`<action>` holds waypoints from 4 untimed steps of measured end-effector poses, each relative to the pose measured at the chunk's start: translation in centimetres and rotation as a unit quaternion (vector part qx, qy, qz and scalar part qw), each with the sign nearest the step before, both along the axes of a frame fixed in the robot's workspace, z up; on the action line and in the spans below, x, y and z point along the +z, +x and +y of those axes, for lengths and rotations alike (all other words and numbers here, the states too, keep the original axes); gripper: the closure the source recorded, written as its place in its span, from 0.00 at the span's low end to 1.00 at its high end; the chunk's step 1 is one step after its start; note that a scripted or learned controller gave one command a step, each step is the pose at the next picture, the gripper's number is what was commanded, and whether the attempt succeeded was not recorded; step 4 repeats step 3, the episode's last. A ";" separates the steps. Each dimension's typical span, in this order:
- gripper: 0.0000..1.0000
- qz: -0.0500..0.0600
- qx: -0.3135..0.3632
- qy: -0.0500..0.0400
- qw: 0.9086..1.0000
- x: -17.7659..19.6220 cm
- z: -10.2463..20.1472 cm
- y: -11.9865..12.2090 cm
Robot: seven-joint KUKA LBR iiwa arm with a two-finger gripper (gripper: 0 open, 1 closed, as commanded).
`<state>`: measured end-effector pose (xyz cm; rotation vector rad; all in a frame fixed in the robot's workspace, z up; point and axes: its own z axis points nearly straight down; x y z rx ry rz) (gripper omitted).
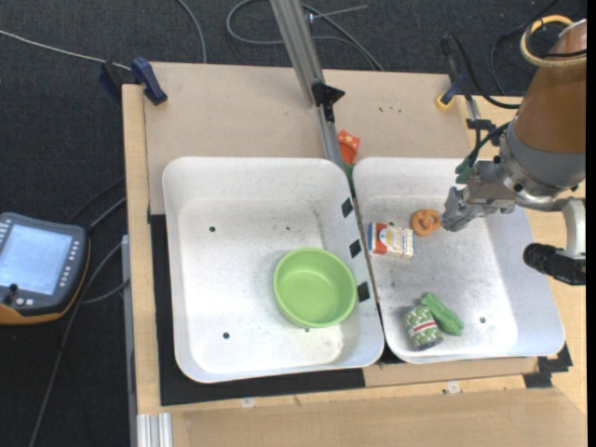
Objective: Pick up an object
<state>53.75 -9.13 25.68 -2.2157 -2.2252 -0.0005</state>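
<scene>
So there are two white bins side by side on the bench, the left bin (pixel 186 250) and the right bin (pixel 521 333), and pretty much all the small stuff is in the right one. Counting it up: one little orange object (pixel 426 222) near the back of the right bin, one small white carton with red and blue print (pixel 391 240) lying just left of it and close to the wall between the bins, and one green-patterned can or cup thing (pixel 420 327) toward the front with a bright green floppy item (pixel 443 314) touching or draped against its right side; I can't make out whether that's one object or two. The left bin has just one thing in it, a lime green bowl (pixel 315 288) sitting upright near its right front corner. The arm comes in from the right and the gripper (pixel 457 212) is down low over the back part of the right bin, just to the right of the orange object and really close to it, maybe touching, can't say for sure. Honestly can't tell from this angle whether it's spread or closed, it's just a dark grey blob. Nothing looks to be held. Around the bench there's a slanted metal pole (pixel 303 54) running down toward the bins' divider, a small orange tag (pixel 348 144) beside it, two blue clamps (pixel 149 80) at the back corners, cables on the dark floor, and a teach pendant (pixel 37 266) off to the left.
</scene>
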 end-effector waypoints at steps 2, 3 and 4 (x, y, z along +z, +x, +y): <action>1.00 0.000 0.001 0.000 1.000 0.1 11.3 -0.9; 1.00 0.000 0.000 0.000 1.000 0.2 16.4 -1.0; 1.00 0.000 0.000 0.000 1.000 0.2 16.4 -1.0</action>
